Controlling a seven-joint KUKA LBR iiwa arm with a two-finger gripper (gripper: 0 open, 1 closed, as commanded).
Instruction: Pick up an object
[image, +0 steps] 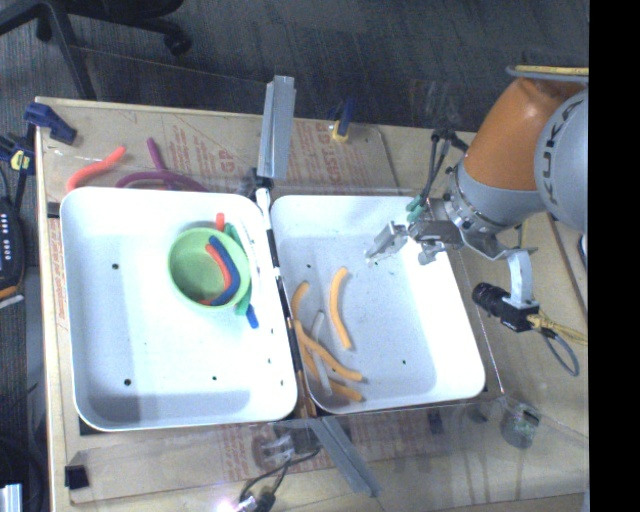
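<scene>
Camera view: arm (530, 130) enters from upper right of frame, wrist tilted down-left over upper right corner of right bin (455, 370). Gripper (400, 240) above bin floor, fingers apart, nothing between. Orange strips (342, 310) lie lower left of gripper, well apart. Best target: lone curved strip mid-bin; descend straight, straddle across its width, avoid tangled pile at bin's left wall.

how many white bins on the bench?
2: left bin holding a green bowl, right bin holding orange strips, gripper above it.
</scene>
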